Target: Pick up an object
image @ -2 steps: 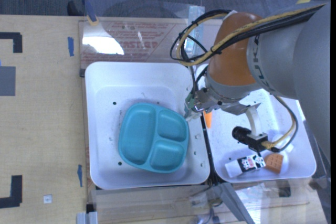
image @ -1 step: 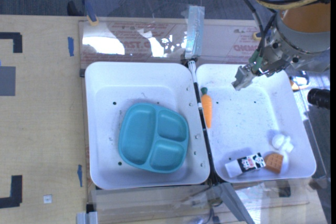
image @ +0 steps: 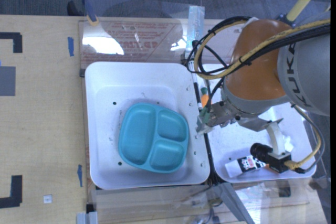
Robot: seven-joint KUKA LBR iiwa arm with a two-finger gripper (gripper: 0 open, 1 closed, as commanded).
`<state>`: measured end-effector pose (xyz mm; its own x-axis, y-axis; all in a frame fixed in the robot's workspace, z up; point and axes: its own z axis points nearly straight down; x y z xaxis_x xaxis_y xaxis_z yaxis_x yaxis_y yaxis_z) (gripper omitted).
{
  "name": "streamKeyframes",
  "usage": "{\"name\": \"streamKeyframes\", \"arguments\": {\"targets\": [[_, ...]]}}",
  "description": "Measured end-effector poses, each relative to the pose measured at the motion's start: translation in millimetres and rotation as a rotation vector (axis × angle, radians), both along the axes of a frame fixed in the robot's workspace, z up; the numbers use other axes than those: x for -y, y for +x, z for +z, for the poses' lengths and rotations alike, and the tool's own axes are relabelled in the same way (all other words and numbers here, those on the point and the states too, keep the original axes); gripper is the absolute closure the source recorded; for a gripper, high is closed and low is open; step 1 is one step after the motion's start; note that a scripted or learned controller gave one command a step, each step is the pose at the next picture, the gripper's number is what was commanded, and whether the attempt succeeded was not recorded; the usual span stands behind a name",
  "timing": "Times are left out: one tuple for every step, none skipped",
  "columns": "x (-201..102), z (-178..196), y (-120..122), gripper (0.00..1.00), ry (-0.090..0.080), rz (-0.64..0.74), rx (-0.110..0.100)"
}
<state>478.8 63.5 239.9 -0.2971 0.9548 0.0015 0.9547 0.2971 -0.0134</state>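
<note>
Left of the bin divider [image: 206,128] sits the teal divided plate [image: 153,137]; rigid, light, slick plastic, so I'd pinch its raised rim. Claw [image: 206,122] by the divider, grip state can't tell.

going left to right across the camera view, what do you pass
left bin → teal plate → right bin → black and white object → arm's orange band
</note>
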Motion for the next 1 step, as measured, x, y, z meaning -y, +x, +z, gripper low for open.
{"name": "streamKeyframes", "arguments": {"targets": [[-46.9, -18.3, 0.6, 1.0, 0.0, -0.114, 0.003]]}}
